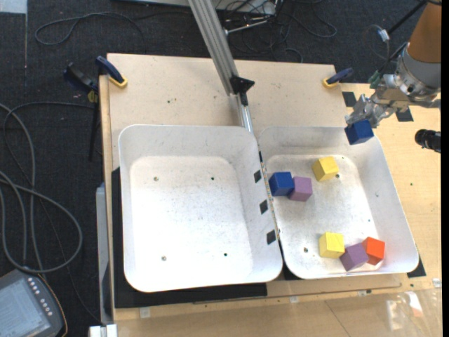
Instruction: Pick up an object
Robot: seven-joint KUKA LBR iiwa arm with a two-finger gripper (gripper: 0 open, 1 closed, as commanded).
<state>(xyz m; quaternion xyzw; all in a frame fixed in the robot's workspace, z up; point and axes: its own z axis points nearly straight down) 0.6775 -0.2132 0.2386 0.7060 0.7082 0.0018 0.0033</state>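
Below and left of the fingers, six cubes lay loose in the right bin [393, 209]: a blue cube [281, 183] touching a purple cube [302, 188]. The gripper [362, 121] held a second blue block [359, 132], raised over the bin's far right corner.

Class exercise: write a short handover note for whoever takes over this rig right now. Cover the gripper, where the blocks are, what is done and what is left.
Gripper: raised over the far right corner of the right bin, shut on a blue block that hangs between its fingers.
In the right bin: another blue cube touching a purple cube, a yellow cube behind them; near the front edge a yellow cube, a purple cube and an orange cube bunched together.
Done: one block looks picked and lifted clear.
Left: keep the grip secure; nothing else appears needed.
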